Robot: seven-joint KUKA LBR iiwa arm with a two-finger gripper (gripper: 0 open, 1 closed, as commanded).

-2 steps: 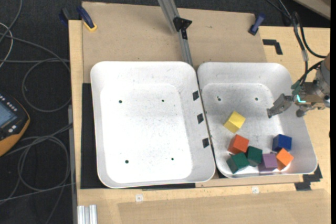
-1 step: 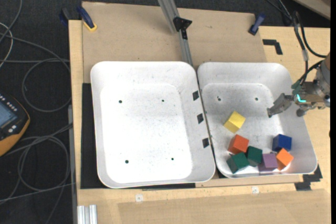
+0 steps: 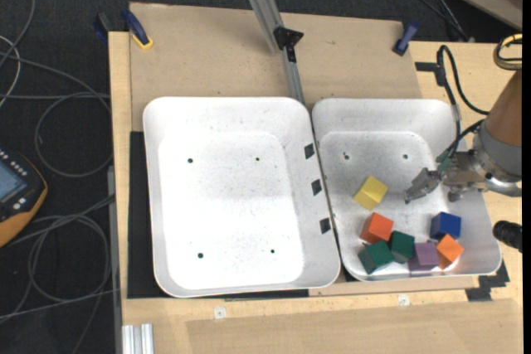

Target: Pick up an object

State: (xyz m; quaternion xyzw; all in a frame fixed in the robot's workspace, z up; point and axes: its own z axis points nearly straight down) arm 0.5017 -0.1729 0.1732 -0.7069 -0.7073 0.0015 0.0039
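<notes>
The right bin (image 3: 373,116) holds several small cubes near its front. A yellow cube (image 3: 371,191) lies apart toward the middle. An orange-red cube (image 3: 378,226), two green cubes (image 3: 402,244) (image 3: 376,256), a purple cube (image 3: 426,254), an orange cube (image 3: 449,248) and a blue cube (image 3: 445,224) cluster along the front wall. My gripper (image 3: 434,190) reaches in from the right, over bare bin floor between the yellow and blue cubes. Its fingers (image 3: 415,187) are spread open, with nothing between them.
The left bin (image 3: 166,116) stands beside the right one, their walls touching. A metal pole (image 3: 264,4) slants in from the back and ends at the bins' shared rear corner. Cables lie on the floor to the left.
</notes>
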